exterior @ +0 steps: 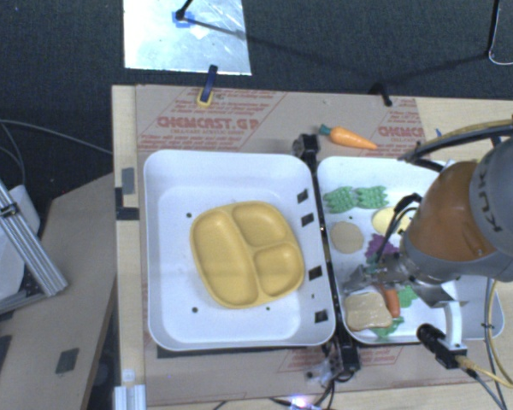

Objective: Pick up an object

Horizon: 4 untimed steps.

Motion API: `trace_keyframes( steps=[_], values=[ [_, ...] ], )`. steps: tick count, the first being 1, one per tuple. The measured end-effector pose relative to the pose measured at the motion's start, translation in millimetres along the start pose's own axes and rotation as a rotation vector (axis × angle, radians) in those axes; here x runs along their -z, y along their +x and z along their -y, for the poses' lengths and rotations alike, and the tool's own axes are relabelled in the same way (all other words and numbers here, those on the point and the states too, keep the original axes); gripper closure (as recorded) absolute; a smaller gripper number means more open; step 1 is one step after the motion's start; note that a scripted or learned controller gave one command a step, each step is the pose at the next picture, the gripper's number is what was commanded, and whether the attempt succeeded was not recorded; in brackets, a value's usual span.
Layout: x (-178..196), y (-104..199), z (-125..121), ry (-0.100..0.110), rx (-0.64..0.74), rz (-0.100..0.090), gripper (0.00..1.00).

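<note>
Setting: dark carpeted floor around a cardboard-topped bench [239, 114], with a shiny foil sheet [186, 22] on the floor beyond its far edge. Two shallow white bins sit side by side on the cardboard.

Left bin [167, 195]: holds one yellow divided plate [246, 253], lying flat near the centre. Probably set apart from the food items so they stay grouped within the arm's reach.

Right bin [338, 171]: holds the small toy foods. Green leafy piece [356, 197] at the far end; tan round disc [347, 237] below it; pale yellow rounded piece [383, 220] just beside the arm; purple cluster [378, 246], likely grapes; slice of bread [366, 309] at the near end; small orange carrot piece [392, 300] touching the bread's right side.

Outside the bins: a whole toy carrot [349, 137] on the cardboard, just beyond the right bin's far rim.

Arm: grey with orange band, reaching in from the right and covering much of the right bin. Gripper [383, 277] is low over the near half of the bin, between the grapes and the bread. Whether it is released or clenched cannot be told; nothing is visibly held.

Judgement: the pick is not yet made; the bread or the small carrot piece appears the likeliest target.
</note>
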<state>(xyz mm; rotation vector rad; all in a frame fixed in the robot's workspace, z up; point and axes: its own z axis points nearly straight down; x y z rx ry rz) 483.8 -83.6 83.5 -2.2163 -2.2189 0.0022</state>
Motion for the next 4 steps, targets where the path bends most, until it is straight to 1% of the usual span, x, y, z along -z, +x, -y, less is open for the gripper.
trace_keyframes(
  steps=[1, 2, 3, 4],
  values=[
    [11, -2, -4, -0.007, 0.0, 0.002, 1.0],
    [106, 3, -5, -0.016, 0.004, 0.004, 1.0],
    [116, 66, -103, -0.016, 0.012, 0.002, 1.0],
    [227, 100, -49, -0.013, 0.008, 0.0, 1.0]
  ],
)
